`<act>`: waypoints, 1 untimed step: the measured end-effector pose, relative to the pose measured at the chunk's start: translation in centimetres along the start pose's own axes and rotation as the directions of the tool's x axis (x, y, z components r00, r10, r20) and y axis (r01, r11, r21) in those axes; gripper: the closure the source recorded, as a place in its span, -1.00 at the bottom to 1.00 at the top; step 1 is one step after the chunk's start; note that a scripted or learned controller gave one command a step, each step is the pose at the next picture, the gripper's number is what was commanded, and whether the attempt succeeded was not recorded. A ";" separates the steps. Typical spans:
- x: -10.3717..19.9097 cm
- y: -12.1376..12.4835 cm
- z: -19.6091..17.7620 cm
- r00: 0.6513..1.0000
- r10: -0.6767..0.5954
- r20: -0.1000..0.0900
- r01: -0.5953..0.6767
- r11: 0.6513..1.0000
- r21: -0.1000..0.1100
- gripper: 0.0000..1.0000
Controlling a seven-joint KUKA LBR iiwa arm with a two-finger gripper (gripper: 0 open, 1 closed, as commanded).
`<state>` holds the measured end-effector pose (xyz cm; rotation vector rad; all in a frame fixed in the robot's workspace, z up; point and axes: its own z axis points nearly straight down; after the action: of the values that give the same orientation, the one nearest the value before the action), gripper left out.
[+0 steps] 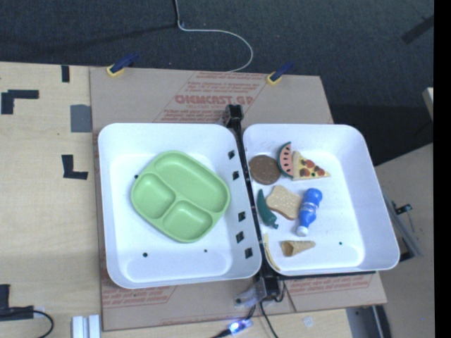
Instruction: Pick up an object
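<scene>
The right bin holds several toy foods. A brown round cookie lies at its upper left, with a watermelon slice and a pizza slice beside it. A slice of toast sits in the middle, touching a blue and white bottle. A dark green pepper lies along the left wall. A tan cone-shaped piece and a yellowish banana rest near the front. The left bin holds a green divided plate.
Both bins stand on a cardboard sheet held by clips on a wooden bench. A white cable loops over the dark floor behind. Clamps and wires sit at the front between the bins.
</scene>
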<state>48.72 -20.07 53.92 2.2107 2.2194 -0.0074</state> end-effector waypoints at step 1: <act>0.0 0.1 -1.0 1.000 0.000 0.001 0.000 1.000 -0.001 1.00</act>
<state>48.79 -20.03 54.93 2.2094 2.2188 -0.0078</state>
